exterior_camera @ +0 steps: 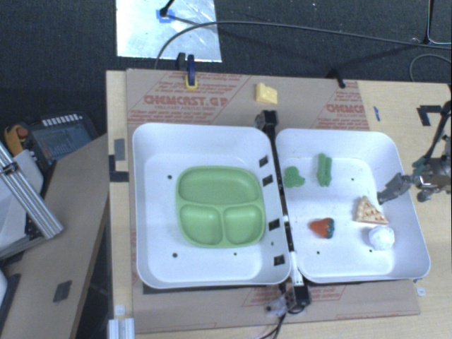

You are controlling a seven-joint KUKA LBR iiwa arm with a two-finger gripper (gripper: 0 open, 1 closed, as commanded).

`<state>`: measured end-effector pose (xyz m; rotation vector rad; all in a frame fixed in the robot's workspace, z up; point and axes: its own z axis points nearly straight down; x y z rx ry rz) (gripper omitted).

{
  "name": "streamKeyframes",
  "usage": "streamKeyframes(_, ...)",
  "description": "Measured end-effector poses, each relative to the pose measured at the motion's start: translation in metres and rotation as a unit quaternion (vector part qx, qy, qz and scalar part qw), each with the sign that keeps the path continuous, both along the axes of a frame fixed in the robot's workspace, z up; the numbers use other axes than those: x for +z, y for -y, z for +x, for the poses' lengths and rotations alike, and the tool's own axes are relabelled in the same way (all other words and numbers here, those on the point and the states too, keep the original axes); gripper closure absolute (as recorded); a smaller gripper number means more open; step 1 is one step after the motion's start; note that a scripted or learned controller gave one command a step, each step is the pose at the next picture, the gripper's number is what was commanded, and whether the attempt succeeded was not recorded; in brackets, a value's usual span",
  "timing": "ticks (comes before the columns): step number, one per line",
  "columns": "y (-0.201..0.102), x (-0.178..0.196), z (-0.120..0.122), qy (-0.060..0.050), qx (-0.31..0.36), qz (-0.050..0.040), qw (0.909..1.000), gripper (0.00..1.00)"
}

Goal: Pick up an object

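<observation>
We see the gripper low at the right bin's edge beside the pizza slice; its jaws' state we cannot tell.

Two white bins, left and right, of smooth moulded plastic with a soft sheen. Green divided tray: matt, smooth plastic. Toy foods of smooth plastic or rubber: green pieces and, red item slightly glossy, tan wedge, white ball. Brown cardboard sheet, matt, printed in red, beneath the bins. Bench: pale wood-like surface, matt. Floor: dark, rough carpet. Reflective metallic sheet on the floor. Aluminium extrusion, brushed metal.
</observation>
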<state>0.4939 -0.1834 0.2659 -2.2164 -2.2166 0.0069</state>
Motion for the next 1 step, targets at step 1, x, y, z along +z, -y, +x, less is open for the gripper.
streamKeyframes(1, -0.0005, 0.0048, 0.0022, 0.005, 0.002, -0.0013, 1.0, 0.0)
